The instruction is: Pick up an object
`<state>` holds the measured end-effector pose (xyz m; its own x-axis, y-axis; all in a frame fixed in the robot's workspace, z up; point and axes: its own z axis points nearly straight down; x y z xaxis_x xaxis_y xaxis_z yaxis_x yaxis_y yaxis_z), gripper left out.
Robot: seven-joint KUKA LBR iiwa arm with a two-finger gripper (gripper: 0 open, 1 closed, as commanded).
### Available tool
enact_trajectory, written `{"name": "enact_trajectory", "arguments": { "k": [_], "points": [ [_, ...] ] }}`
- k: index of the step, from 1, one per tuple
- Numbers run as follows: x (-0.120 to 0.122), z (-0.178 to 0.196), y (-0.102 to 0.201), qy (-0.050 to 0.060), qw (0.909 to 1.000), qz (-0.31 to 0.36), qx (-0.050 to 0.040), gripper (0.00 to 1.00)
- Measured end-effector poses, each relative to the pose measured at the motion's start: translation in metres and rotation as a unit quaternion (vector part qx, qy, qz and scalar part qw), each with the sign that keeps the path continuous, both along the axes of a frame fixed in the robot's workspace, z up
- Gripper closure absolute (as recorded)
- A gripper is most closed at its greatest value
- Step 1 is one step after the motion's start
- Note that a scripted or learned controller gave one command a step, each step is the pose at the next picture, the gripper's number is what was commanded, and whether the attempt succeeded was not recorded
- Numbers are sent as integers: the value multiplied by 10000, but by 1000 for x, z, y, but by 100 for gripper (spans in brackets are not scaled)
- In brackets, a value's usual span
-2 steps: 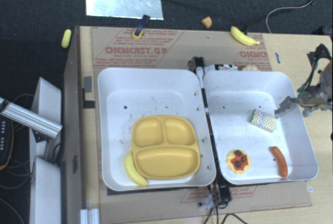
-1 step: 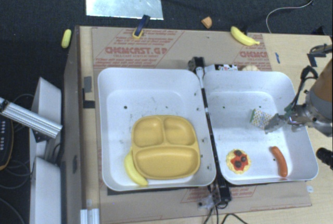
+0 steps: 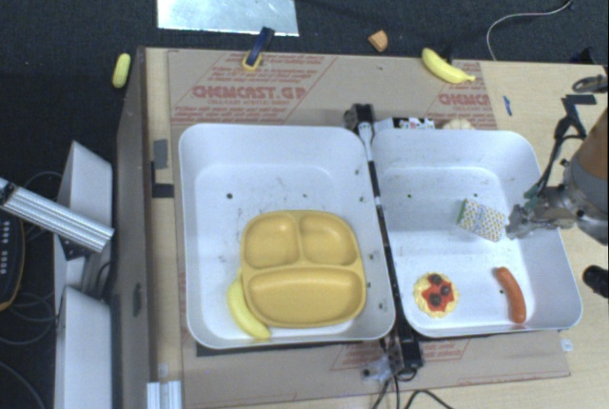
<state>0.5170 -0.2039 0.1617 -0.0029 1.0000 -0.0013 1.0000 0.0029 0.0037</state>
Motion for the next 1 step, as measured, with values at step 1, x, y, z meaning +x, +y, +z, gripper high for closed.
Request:
{"name": "enact_trajectory", "arguments": {
  "k": [1],
  "points": [
    [1, 44, -3, 1, 10000, 2, -2, 100]
  ]
}}
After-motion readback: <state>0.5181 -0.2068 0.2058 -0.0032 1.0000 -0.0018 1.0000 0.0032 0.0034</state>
